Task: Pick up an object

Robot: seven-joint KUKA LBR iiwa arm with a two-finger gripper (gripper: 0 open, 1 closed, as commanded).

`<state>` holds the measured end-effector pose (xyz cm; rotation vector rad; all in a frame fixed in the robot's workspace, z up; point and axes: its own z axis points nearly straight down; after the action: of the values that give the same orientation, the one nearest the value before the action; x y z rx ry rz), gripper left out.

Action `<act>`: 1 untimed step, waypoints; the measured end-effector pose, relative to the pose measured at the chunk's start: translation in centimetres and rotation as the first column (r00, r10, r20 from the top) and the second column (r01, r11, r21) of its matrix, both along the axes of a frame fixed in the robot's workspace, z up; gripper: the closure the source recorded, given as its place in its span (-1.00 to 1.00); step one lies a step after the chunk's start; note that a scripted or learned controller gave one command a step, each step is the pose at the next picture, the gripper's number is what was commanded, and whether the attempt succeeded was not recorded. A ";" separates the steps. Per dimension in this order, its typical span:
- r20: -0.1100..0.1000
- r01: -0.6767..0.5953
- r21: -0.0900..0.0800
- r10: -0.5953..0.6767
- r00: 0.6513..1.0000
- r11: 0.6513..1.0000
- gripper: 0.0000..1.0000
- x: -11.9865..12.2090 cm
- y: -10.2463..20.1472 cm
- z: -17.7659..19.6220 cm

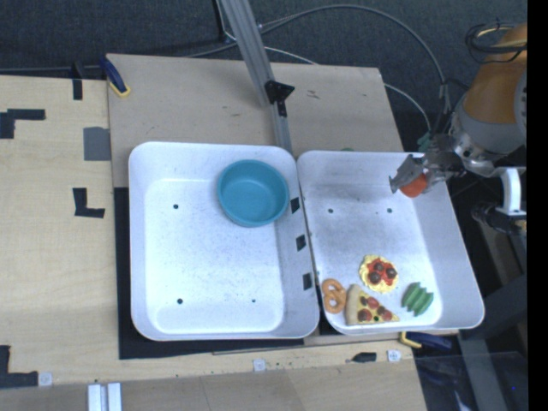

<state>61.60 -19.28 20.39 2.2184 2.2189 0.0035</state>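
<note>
My gripper (406, 181) hangs over the far right corner of the right bin (360, 204), near its right wall. A small red object (416, 187) sits between the fingers, lifted above the bin floor; the gripper is shut on it. At the near end of the same bin lie a small round pizza (378, 273), a pretzel (333, 294), a pizza slice (364, 309) and a green pod-like piece (417, 299). A blue bowl (253, 193) stands upright in the far part of the left bin (197, 272).
A slanted metal pole (257, 54) runs from the top of the view down to the ridge between the two bins. Cables arc over the bench behind the right bin. The arm's orange band (497, 92) is at the right edge.
</note>
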 end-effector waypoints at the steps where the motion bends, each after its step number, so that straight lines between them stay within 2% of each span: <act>1: -0.003 0.000 0.001 0.000 1.000 1.000 1.00 0.0 0.0 1.6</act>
<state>61.63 -19.27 22.00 2.2206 2.2213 0.0009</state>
